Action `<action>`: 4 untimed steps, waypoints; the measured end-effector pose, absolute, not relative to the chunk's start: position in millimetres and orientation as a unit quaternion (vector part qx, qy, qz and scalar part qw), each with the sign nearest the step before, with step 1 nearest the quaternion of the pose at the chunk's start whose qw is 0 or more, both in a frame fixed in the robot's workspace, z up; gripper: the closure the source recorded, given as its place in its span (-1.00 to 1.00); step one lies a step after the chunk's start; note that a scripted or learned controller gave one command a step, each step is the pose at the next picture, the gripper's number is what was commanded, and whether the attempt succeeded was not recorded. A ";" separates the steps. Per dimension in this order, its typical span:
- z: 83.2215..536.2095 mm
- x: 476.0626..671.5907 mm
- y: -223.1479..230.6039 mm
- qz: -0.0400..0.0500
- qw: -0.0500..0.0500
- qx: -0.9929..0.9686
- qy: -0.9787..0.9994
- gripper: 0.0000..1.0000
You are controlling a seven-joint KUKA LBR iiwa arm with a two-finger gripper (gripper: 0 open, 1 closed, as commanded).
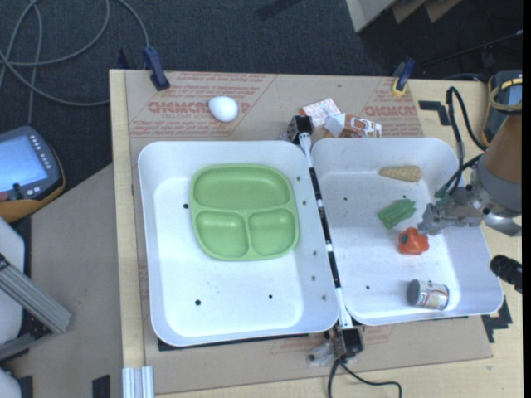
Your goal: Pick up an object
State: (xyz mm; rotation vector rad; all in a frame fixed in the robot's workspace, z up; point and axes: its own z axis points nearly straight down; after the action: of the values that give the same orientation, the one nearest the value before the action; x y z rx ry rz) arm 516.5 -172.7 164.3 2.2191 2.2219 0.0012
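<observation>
The right bin (465,280) holds several objects: a green piece (397,214), a red-orange piece (412,241), a tan wedge (401,172) near the back, and a small silver can (427,293) lying near the front. My gripper (434,220) hangs low at the bin's right side, just right of the green piece and just above the red-orange one. Nothing is visibly held.
A green divided plate (245,211) lies in the left bin (166,264). Behind the bins, a white egg-like ball (222,108) and some small packets (336,121) rest on the bench. Clamps sit at the back corners.
</observation>
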 end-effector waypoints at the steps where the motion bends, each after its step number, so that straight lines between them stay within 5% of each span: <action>1: 163.9 516.0 -173.0 0.000 0.000 0.707 0.707 -1.00; 2: 84.0 524.6 -135.2 0.000 0.000 0.707 0.707 -1.00; 3: 84.5 555.0 -106.2 0.000 0.000 0.707 0.708 -1.00; 4: 94.1 555.1 -106.4 0.000 0.001 0.707 0.708 1.00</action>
State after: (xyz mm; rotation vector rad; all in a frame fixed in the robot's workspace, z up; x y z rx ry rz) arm 555.1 -106.4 94.1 2.2183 2.2213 0.0009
